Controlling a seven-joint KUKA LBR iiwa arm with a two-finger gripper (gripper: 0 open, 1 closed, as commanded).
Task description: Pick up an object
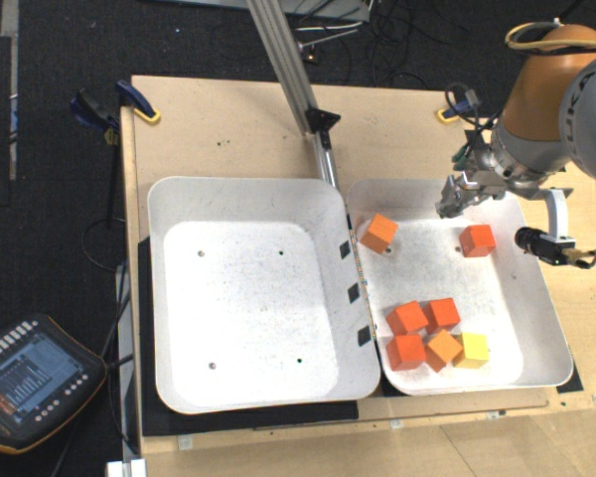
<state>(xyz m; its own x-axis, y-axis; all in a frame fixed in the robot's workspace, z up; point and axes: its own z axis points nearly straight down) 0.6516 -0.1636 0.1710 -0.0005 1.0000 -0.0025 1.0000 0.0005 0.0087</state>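
The right bin [536, 306] holds several blocks. A light-orange cube [379, 234] sits near its far left wall. A red-orange cube [477, 240] lies toward the far right. A cluster near the front has red-orange cubes [409, 318], [442, 313], [406, 351], a light-orange cube [443, 349] and a yellow cube [474, 349]. My gripper [453, 200] hangs over the bin's far edge, just up and left of the red-orange cube at the far right, with nothing seen in it.
The left bin [169, 266] lies beside the right one, their walls meeting at the middle. A slanted metal rail [283, 53] runs from the top down to the bins' junction. A teach pendant [30, 376] rests at the lower left, off the bench.
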